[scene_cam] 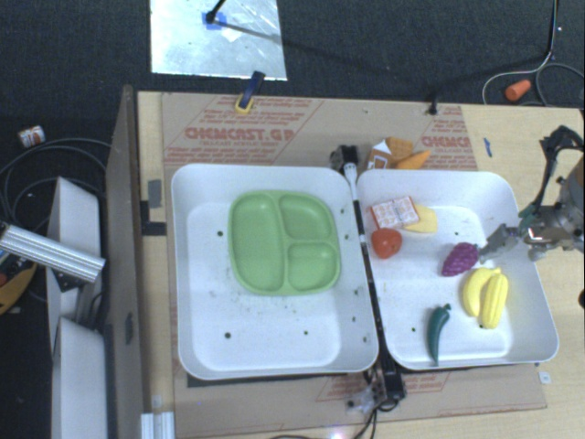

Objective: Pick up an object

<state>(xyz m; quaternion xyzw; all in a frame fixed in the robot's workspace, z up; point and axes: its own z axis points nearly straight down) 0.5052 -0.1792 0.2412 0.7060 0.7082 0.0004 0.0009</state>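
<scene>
The right bin (512, 337) holds several toy foods: a purple bunch of grapes (460, 258), yellow bananas (485, 297), a green chili pepper (437, 332), a red tomato (387, 242), a pink-and-white packet (394, 213) and a pale yellow piece (423, 219). My gripper (501, 240) reaches in over the bin's right side. It hangs just right of the grapes and above the bananas, with nothing seen in its grasp.
The left bin (210, 337) carries a green divided plate (283, 243). Orange toy pieces (400, 155) lie on the cardboard behind the right bin. A black clamp (347, 159) sits at the top of the seam between the bins.
</scene>
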